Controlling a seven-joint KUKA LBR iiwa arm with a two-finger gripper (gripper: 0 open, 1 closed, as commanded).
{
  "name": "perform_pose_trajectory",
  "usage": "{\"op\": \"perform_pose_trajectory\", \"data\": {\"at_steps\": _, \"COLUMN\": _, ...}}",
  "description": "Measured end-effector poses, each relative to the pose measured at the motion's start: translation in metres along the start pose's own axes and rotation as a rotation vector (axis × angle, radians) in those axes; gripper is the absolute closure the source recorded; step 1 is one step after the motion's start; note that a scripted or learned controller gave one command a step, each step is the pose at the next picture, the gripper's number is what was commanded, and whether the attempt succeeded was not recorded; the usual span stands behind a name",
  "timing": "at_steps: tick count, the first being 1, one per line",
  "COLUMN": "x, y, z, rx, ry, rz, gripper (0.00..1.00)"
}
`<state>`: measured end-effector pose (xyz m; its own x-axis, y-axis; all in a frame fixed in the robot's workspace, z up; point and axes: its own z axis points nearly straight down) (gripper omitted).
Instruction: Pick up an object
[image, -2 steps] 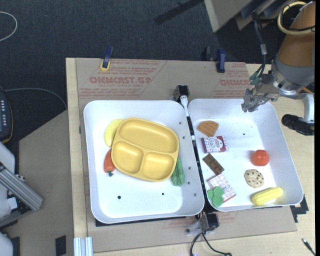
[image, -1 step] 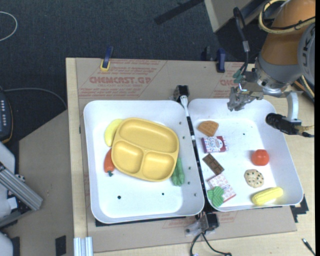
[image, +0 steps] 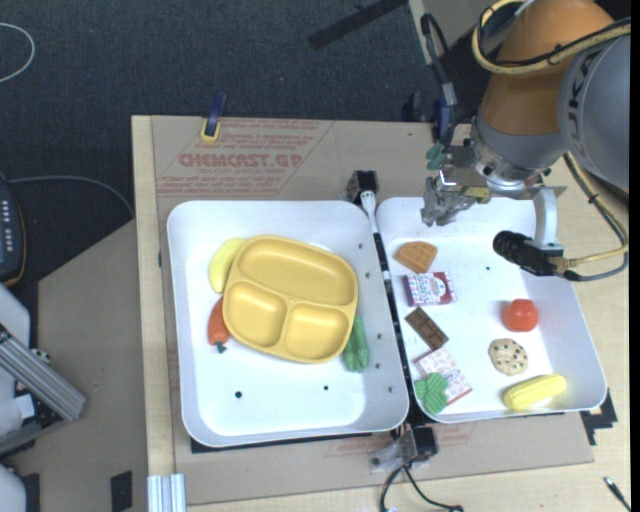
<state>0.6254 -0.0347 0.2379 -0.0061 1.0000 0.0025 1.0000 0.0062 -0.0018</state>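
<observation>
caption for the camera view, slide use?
Gripper hovers over right bin of toy food; yellow tray fills left bin.

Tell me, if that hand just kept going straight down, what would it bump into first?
Probably the bare white floor of the right bin. The hand hangs near its back-left corner; the tan wedge lies just nearer, though depth is unclear.

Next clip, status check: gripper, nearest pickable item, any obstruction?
Gripper above right bin's far left corner, nothing held. Nearest item: tan wedge, just below it, untouched. Nothing covering the wedge.
</observation>
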Motion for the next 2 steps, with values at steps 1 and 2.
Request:
{"op": "perform_pose_trajectory", "data": {"at_steps": 1, "x": 0.033, "y": -0.016, "z": 0.007, "rx": 0.001, "ry": 0.0, "rz": 0.002, "gripper": 1.0}}
{"op": "perform_pose_trajectory", "data": {"at_steps": 2, "x": 0.03, "y": -0.013, "z": 0.023, "rx": 0.002, "ry": -0.003, "rz": 0.006, "gripper": 1.0}}
